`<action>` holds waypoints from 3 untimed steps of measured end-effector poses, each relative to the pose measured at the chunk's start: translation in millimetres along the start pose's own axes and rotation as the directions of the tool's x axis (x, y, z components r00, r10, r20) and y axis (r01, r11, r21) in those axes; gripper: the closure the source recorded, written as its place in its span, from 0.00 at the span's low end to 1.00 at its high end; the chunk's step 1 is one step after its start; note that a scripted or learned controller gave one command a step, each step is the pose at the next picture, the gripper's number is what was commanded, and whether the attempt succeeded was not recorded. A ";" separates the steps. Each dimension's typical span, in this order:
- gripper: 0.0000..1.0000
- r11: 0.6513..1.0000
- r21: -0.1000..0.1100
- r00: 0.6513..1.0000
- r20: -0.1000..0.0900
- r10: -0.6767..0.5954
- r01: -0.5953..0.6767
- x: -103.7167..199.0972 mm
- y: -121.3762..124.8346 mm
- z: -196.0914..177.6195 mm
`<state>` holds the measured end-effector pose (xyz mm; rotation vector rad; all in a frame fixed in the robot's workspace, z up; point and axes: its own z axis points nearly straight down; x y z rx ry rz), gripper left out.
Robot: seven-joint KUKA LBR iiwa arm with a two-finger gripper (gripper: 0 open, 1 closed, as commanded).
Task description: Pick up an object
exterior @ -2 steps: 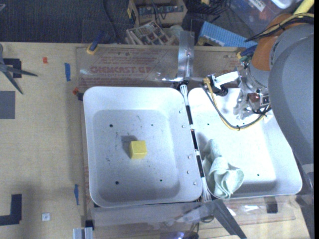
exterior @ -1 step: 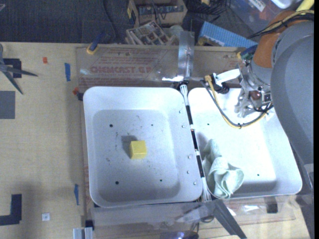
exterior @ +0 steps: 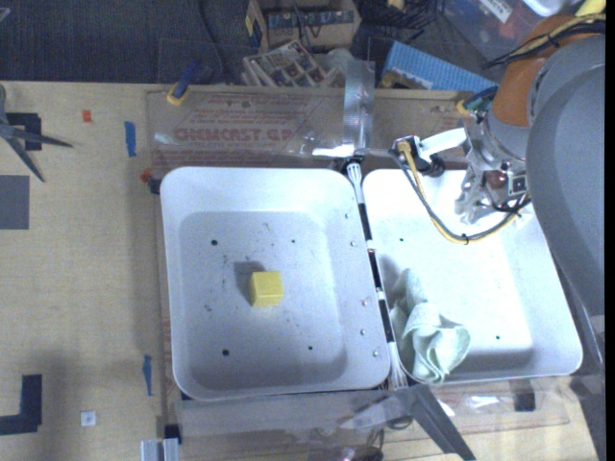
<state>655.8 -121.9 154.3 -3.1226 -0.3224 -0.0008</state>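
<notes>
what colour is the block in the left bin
Yellow; the block shows clearly in the camera view.

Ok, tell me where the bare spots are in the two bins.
Left bin: bare floor all round the yellow block near its middle. Right bin: open floor right of the pale cloth, which is bunched at the near left corner. Crowded at the far side, under the end effector and its yellow cable.

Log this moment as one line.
gripper: above right bin far end | yellow block: left bin | cloth: right bin | nothing held
</notes>
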 end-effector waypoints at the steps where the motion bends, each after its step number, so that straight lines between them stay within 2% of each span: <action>1: 1.00 1.000 0.001 1.000 0.003 0.006 -0.006 -1.9 -15.7 37.4; 3: 1.00 1.000 0.002 1.000 0.000 0.015 -0.015 -2.3 -12.1 16.9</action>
